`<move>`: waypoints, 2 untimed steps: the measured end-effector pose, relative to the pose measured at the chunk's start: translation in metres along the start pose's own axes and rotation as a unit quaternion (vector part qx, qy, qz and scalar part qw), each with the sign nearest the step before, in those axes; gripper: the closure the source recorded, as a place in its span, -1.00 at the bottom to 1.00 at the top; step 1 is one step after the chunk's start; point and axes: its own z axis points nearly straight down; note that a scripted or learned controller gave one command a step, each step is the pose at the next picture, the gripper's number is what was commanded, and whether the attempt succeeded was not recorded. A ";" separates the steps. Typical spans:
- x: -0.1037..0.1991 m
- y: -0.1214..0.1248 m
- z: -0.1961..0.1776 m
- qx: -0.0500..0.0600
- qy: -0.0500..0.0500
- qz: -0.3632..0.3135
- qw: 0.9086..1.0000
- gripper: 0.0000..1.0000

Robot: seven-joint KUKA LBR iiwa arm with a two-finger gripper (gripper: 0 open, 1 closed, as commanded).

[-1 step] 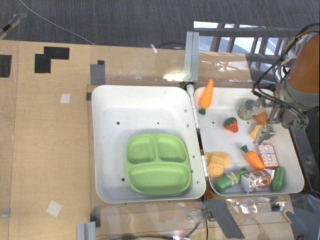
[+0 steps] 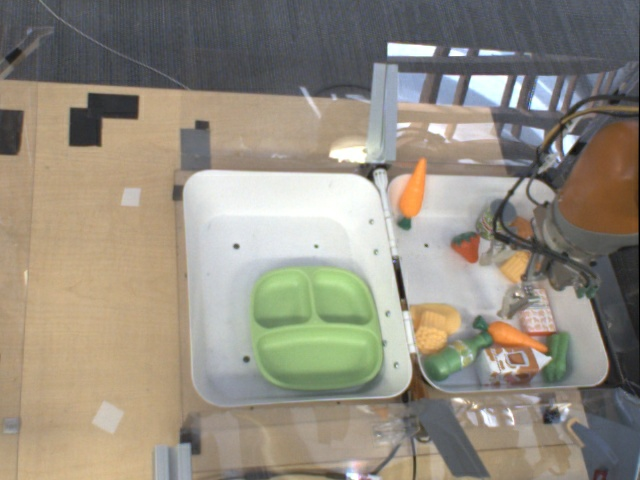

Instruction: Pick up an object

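My gripper hangs low over the right bin, in its right half, under the grey wrist and orange band. Directly around it lie a yellow cheese wedge just above, a small pink-and-white box just below right, and an orange carrot below. A red strawberry-like toy lies to its left. From this angle nothing can be seen held in the gripper.
In the same bin are another carrot on the top-left rim, a corn cob, a green bottle, a brown carton and a green vegetable. The left bin holds a green divided plate.
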 end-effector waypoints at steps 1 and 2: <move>0.026 0.049 0.015 -0.002 0.002 0.022 1.000 -1.00; -0.046 0.095 0.018 -0.004 0.005 0.037 0.999 -1.00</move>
